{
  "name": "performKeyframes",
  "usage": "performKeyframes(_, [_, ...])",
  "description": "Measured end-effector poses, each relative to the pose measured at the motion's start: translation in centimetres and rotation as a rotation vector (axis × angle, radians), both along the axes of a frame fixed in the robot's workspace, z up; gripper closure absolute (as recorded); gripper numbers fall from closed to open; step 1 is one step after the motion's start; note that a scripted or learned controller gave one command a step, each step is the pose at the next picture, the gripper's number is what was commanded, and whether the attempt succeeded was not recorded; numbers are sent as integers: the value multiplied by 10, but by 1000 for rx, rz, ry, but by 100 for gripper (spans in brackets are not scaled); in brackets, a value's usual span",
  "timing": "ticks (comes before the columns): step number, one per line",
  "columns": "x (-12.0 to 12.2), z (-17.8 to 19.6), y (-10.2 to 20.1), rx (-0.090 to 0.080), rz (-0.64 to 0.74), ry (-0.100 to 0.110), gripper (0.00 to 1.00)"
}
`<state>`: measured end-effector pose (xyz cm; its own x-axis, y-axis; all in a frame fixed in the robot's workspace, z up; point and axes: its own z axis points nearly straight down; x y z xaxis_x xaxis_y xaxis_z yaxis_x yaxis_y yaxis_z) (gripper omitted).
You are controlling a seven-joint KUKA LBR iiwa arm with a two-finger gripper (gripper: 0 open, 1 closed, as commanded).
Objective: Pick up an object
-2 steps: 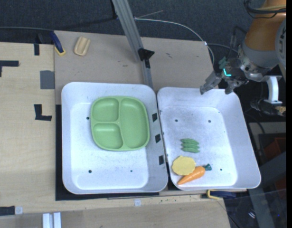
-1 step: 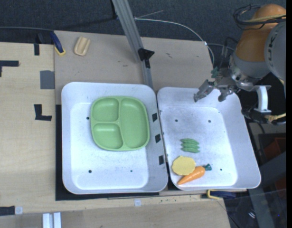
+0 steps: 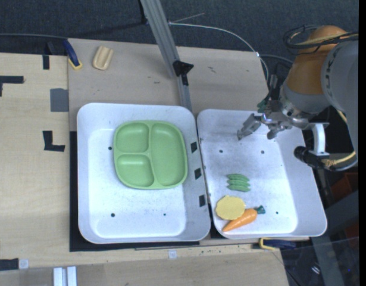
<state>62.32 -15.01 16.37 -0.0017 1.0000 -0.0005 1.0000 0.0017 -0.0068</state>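
In the right bin [image 3: 290,159] lie a green pea pod [image 3: 238,182], a yellow round piece [image 3: 230,207] and an orange carrot [image 3: 241,218], all near the bin's front. My gripper [image 3: 258,129] hangs over the back part of that bin, well behind the pea pod. Its two fingers [image 3: 246,128] are spread apart with nothing between them. The left bin [image 3: 93,177] holds a green divided plate [image 3: 150,154].
A grey pole [image 3: 165,34] slants across the bench behind the bins. A small tan block [image 3: 102,58] and a blue-yellow clip [image 3: 72,55] lie on the bench at the back left. A cable loops behind the right bin.
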Motion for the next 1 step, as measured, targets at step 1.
performKeyframes(1, [0,-55,11,1,0,0,0])
